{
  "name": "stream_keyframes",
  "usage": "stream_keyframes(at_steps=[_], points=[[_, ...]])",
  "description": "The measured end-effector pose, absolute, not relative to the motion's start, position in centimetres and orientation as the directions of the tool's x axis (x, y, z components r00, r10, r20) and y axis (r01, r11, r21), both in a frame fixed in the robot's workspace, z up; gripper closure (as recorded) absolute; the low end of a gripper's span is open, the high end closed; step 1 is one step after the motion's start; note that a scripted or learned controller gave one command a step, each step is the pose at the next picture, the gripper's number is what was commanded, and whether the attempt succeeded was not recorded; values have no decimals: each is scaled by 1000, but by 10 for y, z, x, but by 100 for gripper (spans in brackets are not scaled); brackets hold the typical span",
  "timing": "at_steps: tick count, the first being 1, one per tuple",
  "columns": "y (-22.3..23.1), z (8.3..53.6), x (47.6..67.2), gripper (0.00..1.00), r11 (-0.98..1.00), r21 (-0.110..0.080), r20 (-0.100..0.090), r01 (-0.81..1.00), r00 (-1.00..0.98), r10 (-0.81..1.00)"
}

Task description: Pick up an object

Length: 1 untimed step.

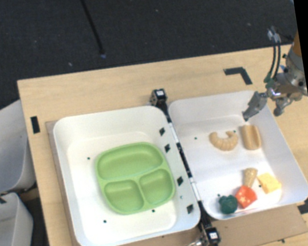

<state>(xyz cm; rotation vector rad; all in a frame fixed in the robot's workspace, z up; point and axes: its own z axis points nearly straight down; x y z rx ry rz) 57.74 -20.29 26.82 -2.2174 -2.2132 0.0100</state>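
Two white bins sit side by side: the left bin (89, 228) bears a green divided plate (134, 176), the right bin (200, 123) toy foods: croissant (224, 140), bread roll (250, 136), cheese wedge (269, 183), tomato (245, 196), broccoli (228, 204). The gripper (266, 104) hangs spread and empty above the roll.

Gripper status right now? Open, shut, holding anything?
Gripper: open, fingers spread, nothing between them. It hovers over the right bin's far right corner, above the bread roll.
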Motion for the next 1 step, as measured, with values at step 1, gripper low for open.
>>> stream_keyframes(at_steps=[1], points=[[-202,275,580,0,0,2,-1,1000,0,1000]])
